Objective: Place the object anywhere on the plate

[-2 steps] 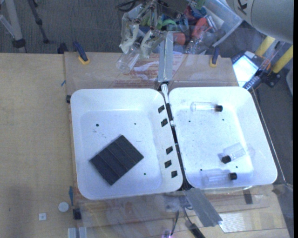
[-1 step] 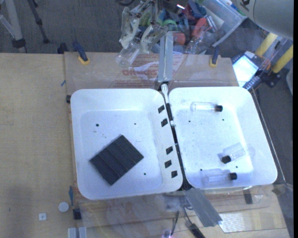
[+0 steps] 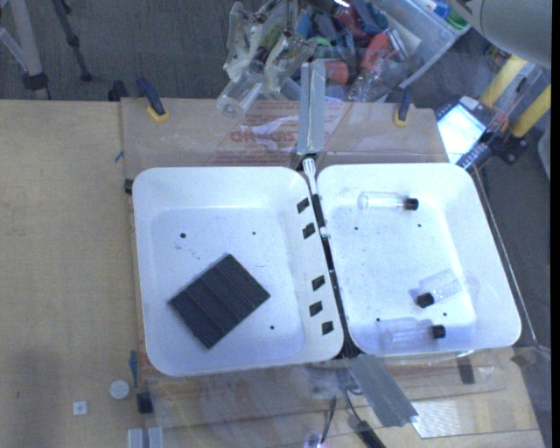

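A dark grey ribbed square plate lies flat and turned at an angle in the left bin, toward its front. In the right bin lie three clear vials with black caps. One vial rests near the back wall. A second vial lies at the front right, and the third vial sits just in front of it by the front wall. A grey part of the arm hangs over the top right corner, well above and behind the bins.
A central divider with several black tabs separates the bins. Behind them stands a clear tub of mixed clutter. Yellow clamps hold the back board. Bare wooden bench lies to the left.
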Robot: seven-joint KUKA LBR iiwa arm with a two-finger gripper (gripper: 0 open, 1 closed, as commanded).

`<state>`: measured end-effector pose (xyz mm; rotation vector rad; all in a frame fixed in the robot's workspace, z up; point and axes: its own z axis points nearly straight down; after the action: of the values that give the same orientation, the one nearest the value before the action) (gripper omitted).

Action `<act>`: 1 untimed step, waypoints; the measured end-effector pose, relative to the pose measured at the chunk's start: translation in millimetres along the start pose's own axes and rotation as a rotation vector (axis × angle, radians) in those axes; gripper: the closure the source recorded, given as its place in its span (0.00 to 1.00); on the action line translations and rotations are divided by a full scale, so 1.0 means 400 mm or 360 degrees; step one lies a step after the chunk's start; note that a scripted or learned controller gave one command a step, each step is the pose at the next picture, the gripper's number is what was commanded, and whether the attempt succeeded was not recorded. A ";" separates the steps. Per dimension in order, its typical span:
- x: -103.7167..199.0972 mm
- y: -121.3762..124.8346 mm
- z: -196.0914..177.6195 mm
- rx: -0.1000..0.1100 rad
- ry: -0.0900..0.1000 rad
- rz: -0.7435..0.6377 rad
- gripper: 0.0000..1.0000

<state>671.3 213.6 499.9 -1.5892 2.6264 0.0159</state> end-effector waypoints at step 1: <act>-0.004 -0.002 -0.032 0.0008 -0.0019 0.0005 1.00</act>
<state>672.0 214.0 512.7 -1.5783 2.6181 0.0191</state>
